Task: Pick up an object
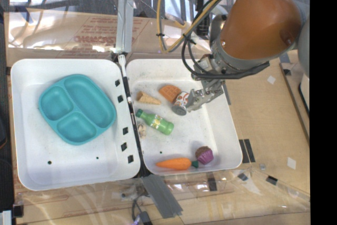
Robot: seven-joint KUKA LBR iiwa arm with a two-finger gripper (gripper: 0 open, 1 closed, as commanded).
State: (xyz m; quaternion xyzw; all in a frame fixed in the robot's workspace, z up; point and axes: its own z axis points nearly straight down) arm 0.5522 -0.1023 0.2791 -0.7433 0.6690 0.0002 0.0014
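The right bin [221,129] holds several toy items. A small red-and-white can [180,103] lies on its side near the middle. My gripper [199,97] is low in the bin, right beside the can's right end and seemingly touching it. An orange bread-like wedge [168,92] sits just left of the can, with a waffle cone [148,97] further left. A green bottle [156,122] lies below them. Near the front edge rest a carrot [174,164] and a purple vegetable [204,155].
The left bin [31,166] carries a teal divided plate [77,108]. A small beige piece [141,127] lies by the divider between the bins. The arm's orange band [258,23] and yellow cable [168,8] hang over the right bin's back edge.
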